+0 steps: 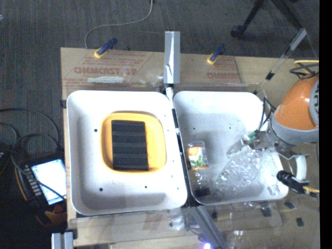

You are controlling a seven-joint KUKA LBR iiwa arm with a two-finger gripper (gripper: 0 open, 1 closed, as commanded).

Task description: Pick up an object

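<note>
Look at the right bin [218, 104]: a small jar [196, 156] with an orange and green label lies near its left wall, just right of the frame's centre. A crumpled clear plastic wrap [243, 167] sits to its right, toward the lower right of the bin. The gripper [255, 139] is at the bin's right side, just above the wrap's upper edge and well apart from the jar. You cannot tell how its jaws stand; the orange wrist band [295, 108] and grey arm cover most of it, and nothing is seen between them. In the left bin [83, 139] a yellow tray [158, 139] holding a black ridged block [129, 144] rests at centre.
</note>
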